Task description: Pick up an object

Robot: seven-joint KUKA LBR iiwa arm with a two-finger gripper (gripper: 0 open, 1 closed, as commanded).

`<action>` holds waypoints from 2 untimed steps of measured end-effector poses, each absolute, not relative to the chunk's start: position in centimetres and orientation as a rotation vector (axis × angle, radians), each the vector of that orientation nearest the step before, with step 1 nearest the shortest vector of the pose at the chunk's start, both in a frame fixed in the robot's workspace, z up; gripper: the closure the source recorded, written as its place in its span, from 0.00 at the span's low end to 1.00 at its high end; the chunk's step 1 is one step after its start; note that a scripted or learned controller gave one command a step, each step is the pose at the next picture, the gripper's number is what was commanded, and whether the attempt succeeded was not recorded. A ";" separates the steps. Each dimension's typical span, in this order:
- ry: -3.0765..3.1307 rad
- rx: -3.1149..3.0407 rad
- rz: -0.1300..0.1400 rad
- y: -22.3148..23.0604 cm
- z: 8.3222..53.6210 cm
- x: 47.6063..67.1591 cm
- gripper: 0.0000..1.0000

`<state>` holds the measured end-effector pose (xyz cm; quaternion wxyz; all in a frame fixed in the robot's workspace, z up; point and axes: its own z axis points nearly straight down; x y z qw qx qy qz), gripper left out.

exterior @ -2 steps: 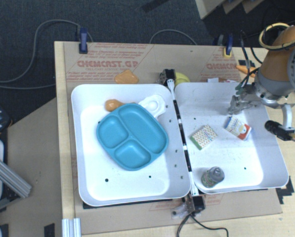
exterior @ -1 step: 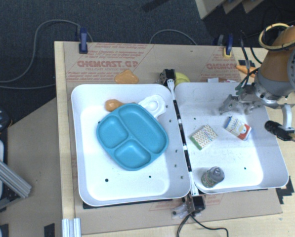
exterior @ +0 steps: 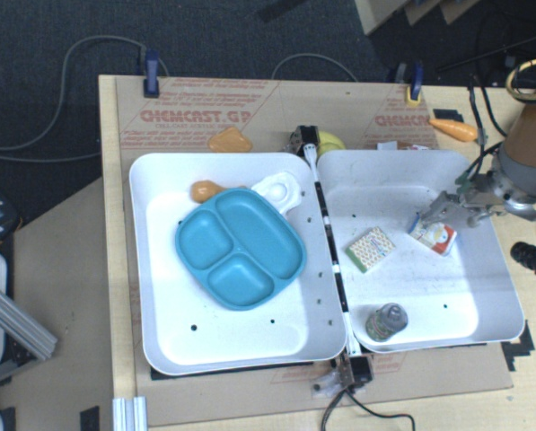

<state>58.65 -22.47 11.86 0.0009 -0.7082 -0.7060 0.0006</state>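
Nearest the camera, a small grey jar (exterior: 387, 321) lies untouched. Gripper (exterior: 440, 215) sits low in the right bin (exterior: 483, 321) beside a red-and-white packet (exterior: 434, 237); grip state indiscernible. Packet probably light, crushable; pinch across its flat sides.

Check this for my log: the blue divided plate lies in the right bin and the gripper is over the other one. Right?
No. The camera view shows the blue plate in the left bin, and the gripper is over the right bin.

1 fixed camera | above bench (exterior: 115, 241) | slanted downward | both bins (exterior: 151, 241) in frame
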 end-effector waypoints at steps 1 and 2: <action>-2.219 -2.211 -0.006 -21.6 8.3 55.9 0.00; -2.222 -2.219 -0.004 -21.8 9.5 56.0 1.00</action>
